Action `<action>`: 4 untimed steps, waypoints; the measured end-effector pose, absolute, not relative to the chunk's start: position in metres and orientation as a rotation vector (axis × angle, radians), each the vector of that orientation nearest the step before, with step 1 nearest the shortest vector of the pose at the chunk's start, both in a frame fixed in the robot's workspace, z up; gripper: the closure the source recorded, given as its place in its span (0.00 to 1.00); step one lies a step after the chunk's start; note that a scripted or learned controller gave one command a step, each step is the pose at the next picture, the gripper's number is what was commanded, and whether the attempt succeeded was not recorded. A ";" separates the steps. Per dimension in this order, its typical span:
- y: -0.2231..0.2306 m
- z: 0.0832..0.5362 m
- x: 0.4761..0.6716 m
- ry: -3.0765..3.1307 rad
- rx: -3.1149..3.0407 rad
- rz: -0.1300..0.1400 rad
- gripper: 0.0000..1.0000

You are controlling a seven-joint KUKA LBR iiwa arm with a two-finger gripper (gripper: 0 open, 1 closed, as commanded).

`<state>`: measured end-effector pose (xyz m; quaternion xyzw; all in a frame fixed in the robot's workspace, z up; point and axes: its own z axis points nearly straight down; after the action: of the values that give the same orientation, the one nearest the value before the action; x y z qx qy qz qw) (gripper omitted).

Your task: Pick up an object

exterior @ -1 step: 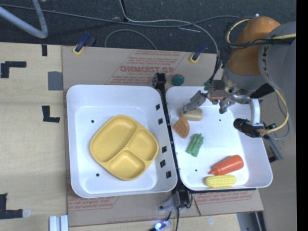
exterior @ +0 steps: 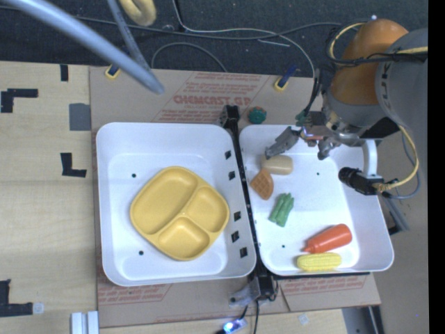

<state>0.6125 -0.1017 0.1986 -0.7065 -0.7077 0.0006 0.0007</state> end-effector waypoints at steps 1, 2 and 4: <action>-0.095 0.138 0.616 -2.220 -2.216 0.009 0.00; -0.098 0.085 0.615 -2.222 -2.226 0.009 0.00; -0.103 0.156 0.618 -2.224 -2.224 -0.003 1.00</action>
<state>0.6181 -0.1026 0.1564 -0.7070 -0.7072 -0.0010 -0.0019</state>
